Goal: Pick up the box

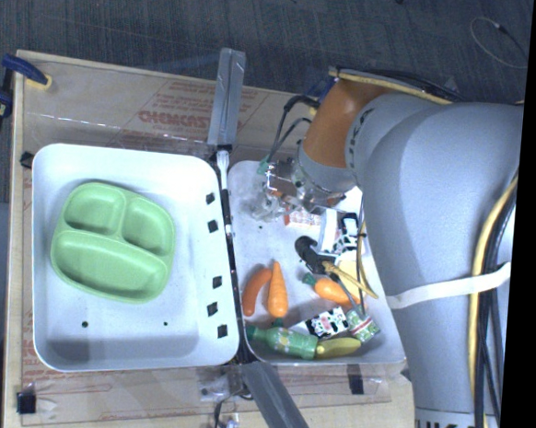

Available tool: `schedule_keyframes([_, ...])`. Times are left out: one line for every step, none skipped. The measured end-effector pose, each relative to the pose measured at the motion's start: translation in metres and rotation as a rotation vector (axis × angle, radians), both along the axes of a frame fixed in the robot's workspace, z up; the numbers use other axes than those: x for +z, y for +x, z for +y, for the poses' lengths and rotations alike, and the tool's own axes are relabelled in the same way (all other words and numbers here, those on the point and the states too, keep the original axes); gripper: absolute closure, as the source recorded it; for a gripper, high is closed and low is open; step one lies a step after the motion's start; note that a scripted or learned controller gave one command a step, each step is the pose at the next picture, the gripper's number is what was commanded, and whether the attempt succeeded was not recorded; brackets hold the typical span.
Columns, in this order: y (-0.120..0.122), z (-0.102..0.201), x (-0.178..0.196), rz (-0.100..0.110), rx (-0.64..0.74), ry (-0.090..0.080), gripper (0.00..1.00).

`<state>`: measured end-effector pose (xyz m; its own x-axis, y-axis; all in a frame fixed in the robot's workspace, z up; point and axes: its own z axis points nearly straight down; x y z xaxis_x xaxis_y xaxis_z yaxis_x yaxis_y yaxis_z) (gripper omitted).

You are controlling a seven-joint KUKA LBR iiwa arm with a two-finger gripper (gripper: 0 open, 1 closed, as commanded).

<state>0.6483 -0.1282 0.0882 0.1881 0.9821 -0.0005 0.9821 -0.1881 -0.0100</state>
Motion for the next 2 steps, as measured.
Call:
schedule_keyframes([-0.056, -0.007, 0.074, -0.003, 0.038, 0.0, 1.0])
schedule_keyframes([-0.115, -0.023, 0.108, -0.002, -0.036, -0.001, 1.0])
